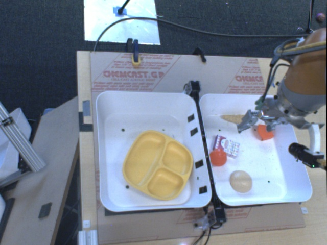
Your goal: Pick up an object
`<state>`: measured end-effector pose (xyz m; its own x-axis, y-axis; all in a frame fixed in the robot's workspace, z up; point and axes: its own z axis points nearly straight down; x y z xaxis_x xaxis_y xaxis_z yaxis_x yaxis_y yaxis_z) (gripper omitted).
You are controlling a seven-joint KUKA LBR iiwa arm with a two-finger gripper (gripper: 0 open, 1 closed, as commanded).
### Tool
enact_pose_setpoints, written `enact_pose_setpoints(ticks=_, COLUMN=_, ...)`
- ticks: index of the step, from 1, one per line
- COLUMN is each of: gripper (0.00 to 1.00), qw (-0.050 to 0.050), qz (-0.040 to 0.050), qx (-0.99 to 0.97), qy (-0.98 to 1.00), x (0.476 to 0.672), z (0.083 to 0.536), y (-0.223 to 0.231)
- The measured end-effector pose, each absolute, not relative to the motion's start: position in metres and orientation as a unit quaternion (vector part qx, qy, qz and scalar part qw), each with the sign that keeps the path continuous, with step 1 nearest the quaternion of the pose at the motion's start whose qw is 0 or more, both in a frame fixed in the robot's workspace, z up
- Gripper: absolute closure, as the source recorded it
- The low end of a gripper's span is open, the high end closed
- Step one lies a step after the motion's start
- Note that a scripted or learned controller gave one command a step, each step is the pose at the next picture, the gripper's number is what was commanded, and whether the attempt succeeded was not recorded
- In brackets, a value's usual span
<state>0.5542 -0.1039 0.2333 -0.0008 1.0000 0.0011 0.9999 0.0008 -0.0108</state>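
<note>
The right bin (286, 188) holds several small things. An orange block (265, 132) lies near its right wall, and a tan cone-shaped piece (232, 118) lies at the back. A white and pink packet (228, 146) rests against a red round piece (218, 157) by the left wall. A beige ball (240, 181) sits toward the front. My gripper (256, 126) hangs over the back right of this bin, just left of and above the orange block. Its fingers are spread open with nothing between them.
A yellow divided plate (158, 165) lies in the left bin (110, 137). A black clip strip (200, 137) runs along the divide between the bins. The arm's body (306, 80) and a black fitting (305, 155) overhang the right bin's right side.
</note>
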Motion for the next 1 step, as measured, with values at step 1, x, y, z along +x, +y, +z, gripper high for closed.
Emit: enact_pose_setpoints(ticks=1, gripper=0.00, qw=-0.001, qz=-0.0005, qx=-0.706, qy=-0.708, x=0.5567, z=0.2397, y=-0.1036)
